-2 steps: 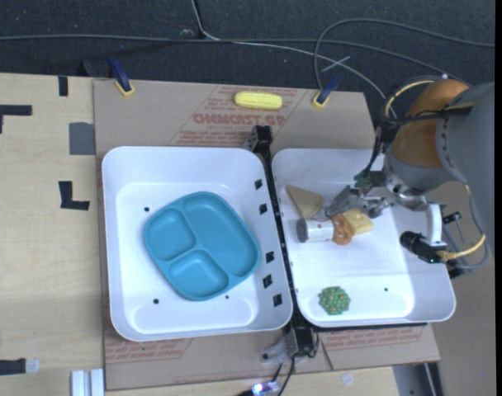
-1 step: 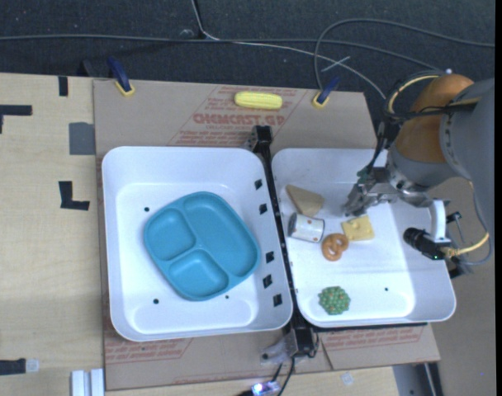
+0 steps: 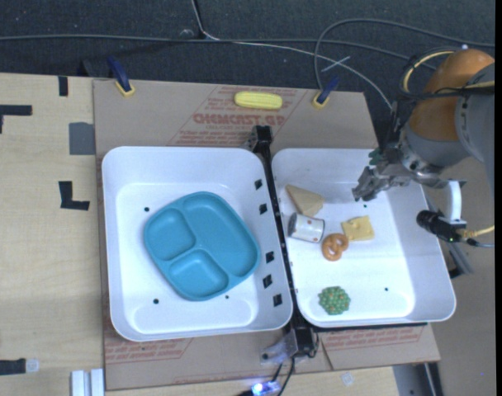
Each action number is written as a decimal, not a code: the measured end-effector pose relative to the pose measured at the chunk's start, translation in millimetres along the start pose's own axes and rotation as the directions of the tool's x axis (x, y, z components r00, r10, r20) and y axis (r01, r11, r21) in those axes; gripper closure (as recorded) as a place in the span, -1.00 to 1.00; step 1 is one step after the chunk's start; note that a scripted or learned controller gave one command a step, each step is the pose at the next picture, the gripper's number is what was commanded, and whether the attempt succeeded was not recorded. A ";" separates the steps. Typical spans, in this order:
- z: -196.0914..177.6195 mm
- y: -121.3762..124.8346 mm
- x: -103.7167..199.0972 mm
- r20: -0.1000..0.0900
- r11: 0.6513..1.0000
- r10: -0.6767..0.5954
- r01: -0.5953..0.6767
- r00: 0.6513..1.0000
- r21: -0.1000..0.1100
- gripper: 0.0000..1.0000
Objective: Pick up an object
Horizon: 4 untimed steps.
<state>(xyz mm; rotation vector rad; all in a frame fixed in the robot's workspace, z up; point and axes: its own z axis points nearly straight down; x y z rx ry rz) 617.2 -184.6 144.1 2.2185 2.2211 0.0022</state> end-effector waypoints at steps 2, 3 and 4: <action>-102.2 4.2 -1.3 0.001 1.000 0.000 0.000 1.000 -0.001 1.00; -106.5 11.0 57.3 -0.001 1.000 -0.004 0.004 1.000 0.002 1.00; -94.8 18.8 106.8 -0.002 1.000 -0.004 0.004 1.000 0.004 1.00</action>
